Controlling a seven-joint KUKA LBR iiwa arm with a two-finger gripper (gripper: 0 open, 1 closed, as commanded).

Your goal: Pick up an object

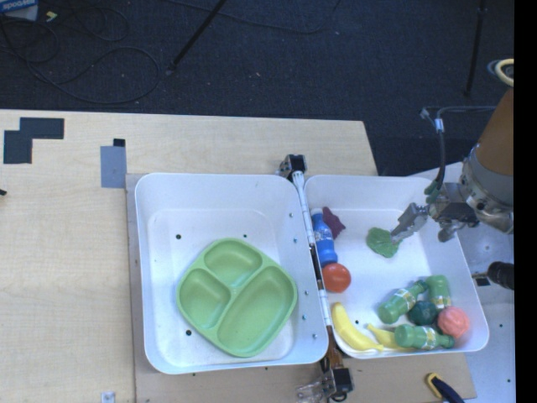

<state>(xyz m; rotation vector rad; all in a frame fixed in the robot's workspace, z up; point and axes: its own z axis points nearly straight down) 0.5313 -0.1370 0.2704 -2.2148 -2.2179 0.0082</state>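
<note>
Nearest the camera, along the near wall of the right bin (pixel 470 250), lie a yellow banana (pixel 351 327), a green bottle (pixel 422 336) on its side, and a pink-orange ball (pixel 453 321) in the near right corner. Just beyond them sit two more green bottles (pixel 401 302), tilted and touching each other, with a dark green round item between them and the ball.

Against the bin's left wall: a red ball (pixel 336 277), then a blue bottle (pixel 323 238) lying along the wall, then a dark purple piece (pixel 334 221) at the far end.

Green lumpy object (pixel 383 242) rests on the bin floor, roughly mid-bin, apart from the other items.

Gripper (pixel 406 224) reaches in from the right, slanted down toward the left. Its one visible finger tip lies just beside or touching the right edge of the green lumpy object. Cannot tell whether the tool is released or clenched; the object is not seen between two fingers. Orange band and grey wrist sit at the right edge.

Left bin (pixel 168 200) holds a green divided plate (pixel 237 296) with three compartments, lying flat toward the near right.
</note>
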